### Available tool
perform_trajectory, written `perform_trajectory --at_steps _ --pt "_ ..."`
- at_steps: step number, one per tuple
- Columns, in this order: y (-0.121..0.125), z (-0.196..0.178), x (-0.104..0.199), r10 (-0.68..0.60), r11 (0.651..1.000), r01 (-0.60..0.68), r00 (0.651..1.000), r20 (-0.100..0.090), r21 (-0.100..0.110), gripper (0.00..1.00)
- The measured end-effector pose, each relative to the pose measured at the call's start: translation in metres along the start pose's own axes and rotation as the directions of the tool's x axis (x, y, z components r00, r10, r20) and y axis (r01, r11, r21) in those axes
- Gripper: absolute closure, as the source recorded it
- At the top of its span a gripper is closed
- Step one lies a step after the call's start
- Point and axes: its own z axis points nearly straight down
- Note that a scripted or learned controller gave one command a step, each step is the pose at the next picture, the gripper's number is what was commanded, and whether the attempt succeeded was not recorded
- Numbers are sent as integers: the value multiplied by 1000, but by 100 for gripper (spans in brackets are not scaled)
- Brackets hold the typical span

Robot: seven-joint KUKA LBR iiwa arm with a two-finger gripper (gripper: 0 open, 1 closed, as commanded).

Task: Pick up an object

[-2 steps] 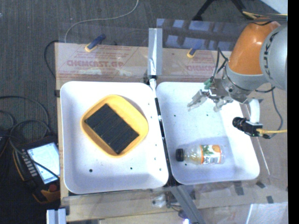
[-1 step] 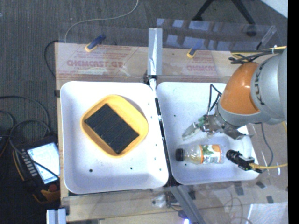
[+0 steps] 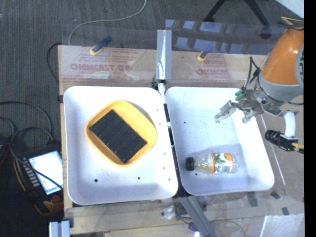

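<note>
Arm enters from the right, orange band visible at the top-right corner, wrist hanging over the right bin [image 3: 256,181]. Gripper [image 3: 236,113] sits above the upper-right part of that bin, fingers [image 3: 223,112] spread apart w/ a clear gap between them, nothing in between. Tips point roughly toward the bin's centre-left, above bare white floor.

Task obj candidates:
- Bottle [image 3: 213,163]: clear plastic, black cap, orange/green label, lying on its side in the lower part of the right bin, cap end pointing left toward the divider. Well apart from the gripper, below it in the view. Not touched.
- Yellow dish [image 3: 148,127]: rounded-square, in the left bin [image 3: 79,181], roughly centred, a bit toward the top. Sits flat on the bin floor.
- Dark pad [image 3: 117,136]: black ribbed rectangular thing lying inside the yellow dish, rotated approx diagonal to the bin edges. Can't tell what it is exactly.

Bins sit side by side, touching along the middle edge, on a wooden board [image 3: 108,68] w/ faded red print. Two yellow/blue clamps at the board's top edge, one left [image 3: 100,45], one right [image 3: 202,56]. Grey upright post [image 3: 163,53] at the top between the bins. Tablet-type device [image 3: 42,171] on the floor to the left, screen lit, cables around it.
</note>
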Motion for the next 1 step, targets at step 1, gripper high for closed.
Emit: perform_trajectory --at_steps 1 --pt "-60 113 -37 -46 999 46 999 -2 -7 0"
